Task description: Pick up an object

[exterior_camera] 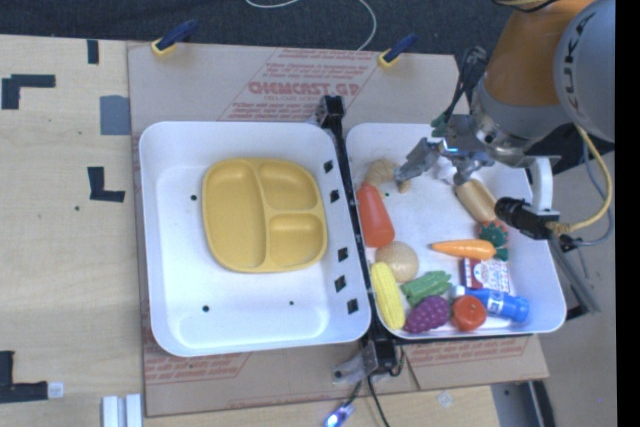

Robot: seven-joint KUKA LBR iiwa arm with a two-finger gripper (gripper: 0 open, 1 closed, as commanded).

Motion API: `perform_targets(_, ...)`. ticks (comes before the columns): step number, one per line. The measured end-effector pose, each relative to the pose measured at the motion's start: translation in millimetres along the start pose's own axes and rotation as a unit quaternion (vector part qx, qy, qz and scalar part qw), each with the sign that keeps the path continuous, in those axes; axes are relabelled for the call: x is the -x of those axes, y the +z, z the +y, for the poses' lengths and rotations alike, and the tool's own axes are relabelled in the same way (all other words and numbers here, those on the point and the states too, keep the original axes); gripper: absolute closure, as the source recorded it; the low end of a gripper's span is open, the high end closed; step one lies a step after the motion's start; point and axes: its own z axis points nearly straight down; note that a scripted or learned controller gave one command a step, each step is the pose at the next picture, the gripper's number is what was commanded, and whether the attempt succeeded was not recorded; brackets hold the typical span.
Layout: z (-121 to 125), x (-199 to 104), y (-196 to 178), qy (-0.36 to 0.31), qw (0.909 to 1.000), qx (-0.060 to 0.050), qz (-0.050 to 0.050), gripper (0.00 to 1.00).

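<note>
Yellow tray (264, 213), white bins (165, 245)

On the table, the left white bin (165, 245) holds a yellow divided tray (265, 214), and the right white bin (548, 275) holds toy foods: a red pepper (375, 216), a corn cob (388, 294), a potato (398, 261), a green pod (428, 285), purple grapes (428, 314), a carrot (463, 249), a tomato (469, 313) and a blue bottle (503, 304). The grey arm (545, 65) reaches in from the right, its pincer (432, 165) spread above the right bin's upper part with nothing between the fingers. A bread roll (476, 198) lies just beside it.
</note>
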Motion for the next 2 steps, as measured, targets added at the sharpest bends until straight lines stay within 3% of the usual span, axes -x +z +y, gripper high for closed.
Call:
perform_targets(1,-96.6,-53.4,35.4,-0.001,1.0000,-0.007,0.002,0.00)
perform_targets(2,-108.3,2.8,100.9,0.003,1.0000,-0.004,0.000,0.00)
